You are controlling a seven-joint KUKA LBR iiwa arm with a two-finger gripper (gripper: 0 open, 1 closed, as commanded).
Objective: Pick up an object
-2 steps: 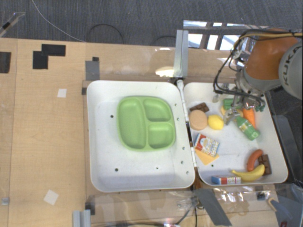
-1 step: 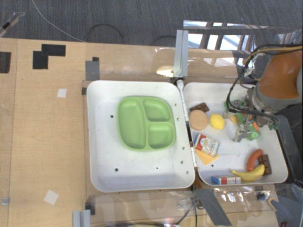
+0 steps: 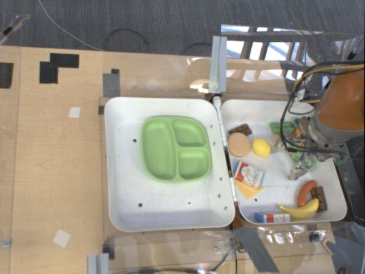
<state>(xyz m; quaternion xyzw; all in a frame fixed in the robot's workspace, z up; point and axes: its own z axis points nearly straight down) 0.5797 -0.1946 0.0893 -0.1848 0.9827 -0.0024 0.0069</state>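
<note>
The arm [image 3: 342, 104], grey with an orange band, reaches in from the right and hangs over the right bin [image 3: 268, 210]. Its gripper [image 3: 301, 167] points down over the right half of that bin, tips close to the floor. Whether it is released or clenched on anything cannot be told; the tips are small and blurred against the white floor. Black cables [image 3: 293, 119] loop around the wrist.

Landmark: the lemon [image 3: 261, 148], near the middle of the right bin.
- Just left of the lemon: a round tan cookie [image 3: 239, 145], with a dark brown piece [image 3: 240, 130] above it.
- Below-left of the lemon: a small printed packet [image 3: 250, 175] lying on a yellow-orange wedge [image 3: 247, 189].
- Right of the lemon, under the arm: green and orange bits [image 3: 288, 129], partly hidden.
- Below-right of the lemon: a red sausage [image 3: 306, 192], a brown block [image 3: 320, 198] touching it, and a banana [image 3: 300, 210] just under both.
- Well below the lemon, at the bin's near wall: a small tube [image 3: 272, 217] with red, white and blue ends.

Left of the lemon, past the divider, the left bin [image 3: 131, 210] bears a green divided plate [image 3: 175, 148].
</note>
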